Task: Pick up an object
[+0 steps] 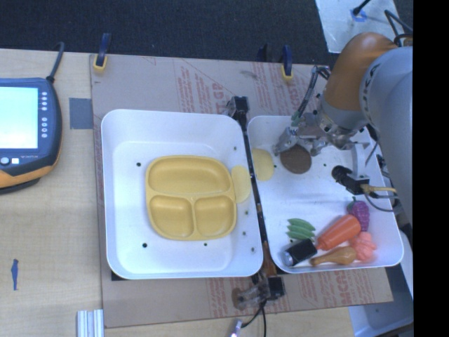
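My gripper point(296, 143) hangs over the far left part of the right bin point(330, 202), the arm reaching in from the right. A brown round object point(297, 161) lies directly below it, touching or just under the gripper's tip. Beside it at the bin's left wall rests a pale yellow disc point(262, 164). Along the near side of this bin lie a green pea pod point(300, 227), an orange carrot point(339, 232), purple grapes point(360, 213), a pink piece point(364, 247), a tan drumstick-like piece point(335, 257) and a black-and-white block point(299, 251).
The left bin point(123, 188) holds a yellow divided tray point(191, 196), with a pale yellow oval point(240, 183) at its right side. A handheld controller with a screen point(24, 128) sits on the bench at far left. Clamps hold the cardboard sheet's far edge.
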Tool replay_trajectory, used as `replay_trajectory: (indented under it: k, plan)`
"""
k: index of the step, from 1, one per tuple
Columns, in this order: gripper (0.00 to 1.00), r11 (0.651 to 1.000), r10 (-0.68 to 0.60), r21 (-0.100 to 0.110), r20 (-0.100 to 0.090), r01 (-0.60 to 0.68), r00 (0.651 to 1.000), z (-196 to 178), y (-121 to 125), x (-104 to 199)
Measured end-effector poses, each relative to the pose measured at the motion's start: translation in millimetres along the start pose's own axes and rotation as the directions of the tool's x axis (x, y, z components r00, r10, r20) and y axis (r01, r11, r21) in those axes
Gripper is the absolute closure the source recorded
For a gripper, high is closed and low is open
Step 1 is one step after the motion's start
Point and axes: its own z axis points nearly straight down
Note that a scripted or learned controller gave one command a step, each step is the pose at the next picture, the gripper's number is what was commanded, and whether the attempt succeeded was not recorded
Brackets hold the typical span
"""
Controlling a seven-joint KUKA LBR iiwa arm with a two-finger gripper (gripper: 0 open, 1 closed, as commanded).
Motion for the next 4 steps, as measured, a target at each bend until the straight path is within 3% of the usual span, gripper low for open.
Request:
replay_trajectory:
  k: [1, 2, 3, 4]
  plan:
    - [0.0, 1.0, -0.002, 0.004, -0.001, 0.002, 1.0, 0, 0, 31]
    - [0.0, 1.0, 0.0, 0.001, 0.0, 0.0, 1.0, 0, 0, 15]
    - [0.0, 1.0, 0.0, 0.003, 0.0, 0.0, 1.0, 0, -25, 21]
    - [0.0, 1.0, -0.002, 0.001, -0.001, 0.002, 1.0, 0, 0, 10]
